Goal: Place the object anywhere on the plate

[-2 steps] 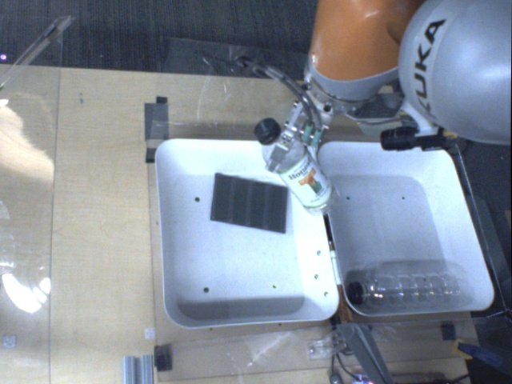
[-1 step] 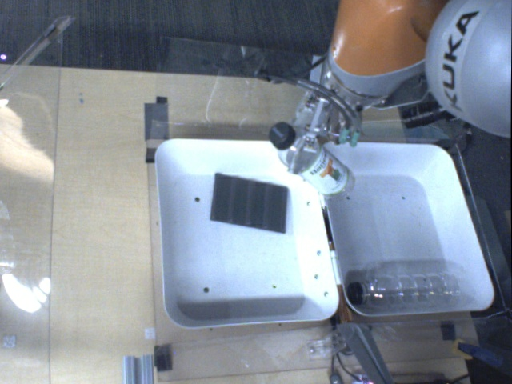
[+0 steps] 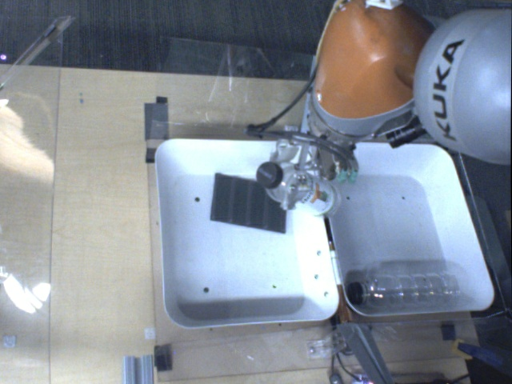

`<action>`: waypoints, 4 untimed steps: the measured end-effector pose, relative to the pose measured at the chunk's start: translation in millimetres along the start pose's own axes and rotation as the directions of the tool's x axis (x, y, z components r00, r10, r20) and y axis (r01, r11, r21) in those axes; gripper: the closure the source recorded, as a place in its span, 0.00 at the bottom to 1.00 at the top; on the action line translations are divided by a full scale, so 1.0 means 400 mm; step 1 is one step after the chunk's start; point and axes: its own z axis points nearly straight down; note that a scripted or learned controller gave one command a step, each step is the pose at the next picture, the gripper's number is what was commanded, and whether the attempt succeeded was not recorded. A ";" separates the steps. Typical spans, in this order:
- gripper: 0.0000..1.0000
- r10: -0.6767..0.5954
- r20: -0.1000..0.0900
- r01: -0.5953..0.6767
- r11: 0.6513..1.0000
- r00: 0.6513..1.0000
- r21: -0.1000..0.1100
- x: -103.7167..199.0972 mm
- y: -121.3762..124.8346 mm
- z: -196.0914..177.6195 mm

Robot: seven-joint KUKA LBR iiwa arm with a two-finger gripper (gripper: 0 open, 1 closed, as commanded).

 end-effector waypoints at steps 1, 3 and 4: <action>1.00 -0.154 0.026 0.154 0.988 0.988 -0.011 -0.208 -0.071 0.020; 0.00 -0.535 0.006 0.535 0.845 0.845 0.001 -0.111 0.046 -0.123; 0.00 -0.596 0.009 0.596 0.803 0.803 0.002 -0.229 0.115 -0.394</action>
